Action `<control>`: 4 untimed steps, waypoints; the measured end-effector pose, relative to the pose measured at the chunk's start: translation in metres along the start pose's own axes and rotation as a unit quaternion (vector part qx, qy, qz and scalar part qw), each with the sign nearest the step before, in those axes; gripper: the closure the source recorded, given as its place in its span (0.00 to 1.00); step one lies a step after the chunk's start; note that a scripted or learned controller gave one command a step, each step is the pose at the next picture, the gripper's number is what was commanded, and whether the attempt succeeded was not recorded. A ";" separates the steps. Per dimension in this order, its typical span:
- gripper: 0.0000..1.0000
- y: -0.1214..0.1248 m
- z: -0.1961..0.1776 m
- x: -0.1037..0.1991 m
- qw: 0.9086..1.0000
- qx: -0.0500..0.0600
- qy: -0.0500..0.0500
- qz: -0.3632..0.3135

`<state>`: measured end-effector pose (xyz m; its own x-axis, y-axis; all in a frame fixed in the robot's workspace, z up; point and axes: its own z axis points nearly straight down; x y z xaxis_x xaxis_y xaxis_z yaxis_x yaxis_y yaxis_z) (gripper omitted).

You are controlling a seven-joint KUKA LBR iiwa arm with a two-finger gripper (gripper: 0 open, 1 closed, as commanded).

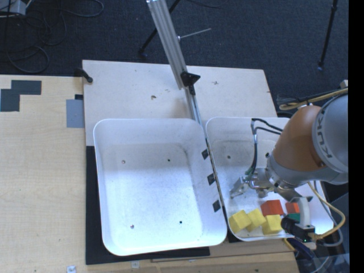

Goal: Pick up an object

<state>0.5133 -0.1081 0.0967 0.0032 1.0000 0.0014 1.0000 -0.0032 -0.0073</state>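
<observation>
My gripper (243,186) hangs low inside the right bin (230,135), near the middle of its floor, and points toward the left. Nothing shows in it. Just in front of it, along the bin's near wall, lie three yellow blocks (240,220) (257,216) (272,224). An orange-red block (273,207) rests behind them, and a small red and green piece (293,208) sits to its right. The orange band and grey wrist (304,147) cover the bin's right part.
The left bin (114,152) is separated from the right one by a shared wall with black clips (211,178). A slanted metal rail (170,44) rises behind the bins. Cables trail off the arm at the lower right (330,226).
</observation>
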 end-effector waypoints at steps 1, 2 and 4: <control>0.00 0.037 0.004 -0.054 1.000 -0.005 -0.002 -0.001; 0.00 -0.025 -0.021 0.010 1.000 -0.003 0.001 -0.003; 0.00 -0.024 0.005 0.011 1.000 -0.007 -0.002 0.000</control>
<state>0.4889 -0.0967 0.0915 0.0024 1.0000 -0.0029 1.0000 -0.0024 0.0060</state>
